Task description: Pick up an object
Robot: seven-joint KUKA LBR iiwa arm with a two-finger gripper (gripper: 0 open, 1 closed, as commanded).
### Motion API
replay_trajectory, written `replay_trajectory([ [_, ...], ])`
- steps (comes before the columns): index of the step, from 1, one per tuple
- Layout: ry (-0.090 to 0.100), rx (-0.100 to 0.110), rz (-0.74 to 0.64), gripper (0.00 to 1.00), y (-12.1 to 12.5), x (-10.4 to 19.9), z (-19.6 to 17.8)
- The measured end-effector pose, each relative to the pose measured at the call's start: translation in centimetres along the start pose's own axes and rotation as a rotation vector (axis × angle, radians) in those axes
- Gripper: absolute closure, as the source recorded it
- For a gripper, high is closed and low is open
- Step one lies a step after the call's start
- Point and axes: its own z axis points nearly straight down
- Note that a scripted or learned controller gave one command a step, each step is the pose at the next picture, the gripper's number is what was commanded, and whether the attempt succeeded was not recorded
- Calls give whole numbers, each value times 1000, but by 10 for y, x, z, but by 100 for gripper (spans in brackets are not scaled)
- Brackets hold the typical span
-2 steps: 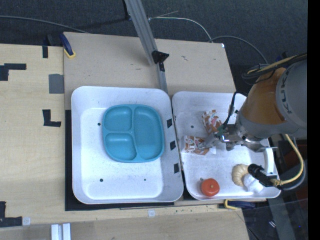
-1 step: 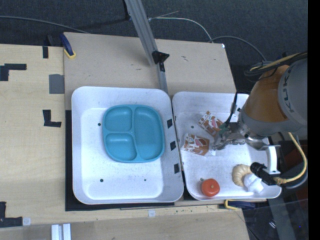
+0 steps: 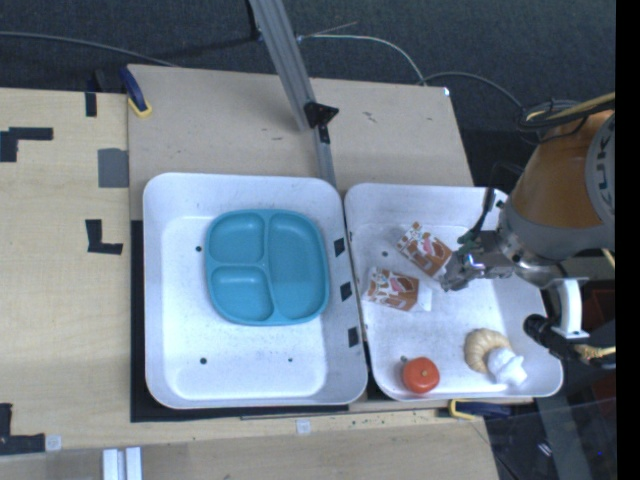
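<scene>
Beside two crinkled snack packets (image 3: 408,270) on smooth white bin (image 3: 520,388), hand (image 3: 457,276), grip unreadable.

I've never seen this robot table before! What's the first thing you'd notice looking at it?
The big blue plate with three sections jumps out first, sitting alone in the left bin. Next is the grey and orange arm reaching in from the right, its gripper low over the right bin beside two snack packets. Near that bin's front edge sit a small red tomato-like thing and a tan and white toy.
</scene>
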Motion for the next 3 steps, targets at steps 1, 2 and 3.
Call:
replay_trajectory([
  [1,0,1,0,100,1,0,-30],
  [2,3,4,-7,100,18,60,-25],
  [3,3,5,-6,100,35,114,-17],
])
